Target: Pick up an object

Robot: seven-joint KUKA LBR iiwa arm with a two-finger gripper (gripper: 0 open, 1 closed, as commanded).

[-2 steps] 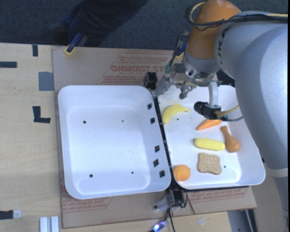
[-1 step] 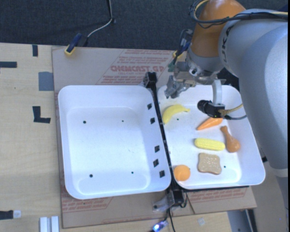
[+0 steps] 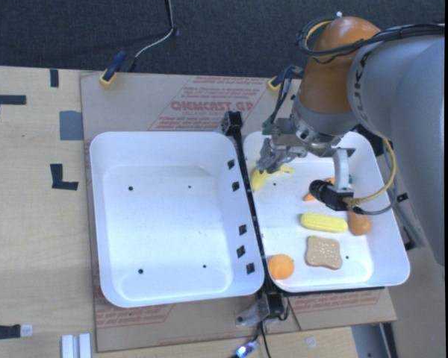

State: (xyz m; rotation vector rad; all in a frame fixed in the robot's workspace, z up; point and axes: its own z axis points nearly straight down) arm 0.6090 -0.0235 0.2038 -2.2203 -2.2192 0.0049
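The gripper [image 3: 272, 162] hangs low in the right bin [image 3: 388, 271], directly over the yellow banana [image 3: 263, 177] by the dividing wall, seemingly lined up for a grab, though I cannot tell whether its fingers are spread.

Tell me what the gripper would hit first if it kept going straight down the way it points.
Most likely the yellow banana-like piece lying just under the gripper, near the right bin's left wall. Depth is unclear from this slanted view, so it could meet the bin floor beside it instead.
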